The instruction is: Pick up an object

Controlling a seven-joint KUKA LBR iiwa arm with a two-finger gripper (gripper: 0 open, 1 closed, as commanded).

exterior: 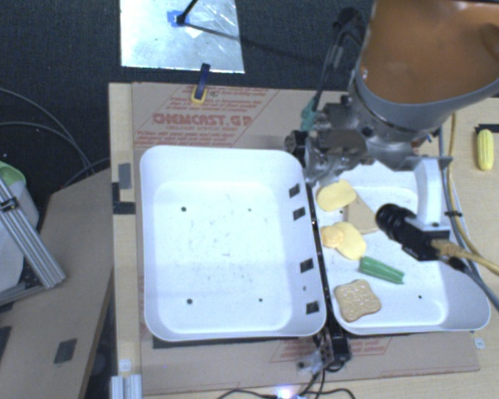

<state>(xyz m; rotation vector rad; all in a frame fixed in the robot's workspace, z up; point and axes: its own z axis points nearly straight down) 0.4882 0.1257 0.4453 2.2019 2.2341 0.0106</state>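
Hovering my gripper (320,169) over the corner of the right bin (464,310), I judge this to be the approach step. Nothing is lifted yet. My own wrist hides the tip, so I cannot tell whether the gripper is wide or narrow.

Closest to me, just beside the gripper, lies the yellow chip (336,195). It is flat, rounded at the edges and matte, like moulded plastic. That is my likeliest pick. It sits close to the bin's wall, so the next move calls for a straight drop with little room on the wall side, and a thin, flat shape like that could slide instead of rising.

A little further out is the second yellow piece (344,238), lumpier, with a wavy outline, and also near the wall between the bins. Beyond it, out toward the open floor of the bin, lies the green piece (381,269). It is long, slim and smooth, lies on its side, and looks easier to close on across its width. Furthest from me in this bin is the tan cracker (357,299), squarish and flat, with a dotted, grainy face.

Across the wall from my gripper sits the left bin (224,160), shallow white plastic, scuffed and speckled. Both bins rest on a cardboard sheet (258,106) with red print.
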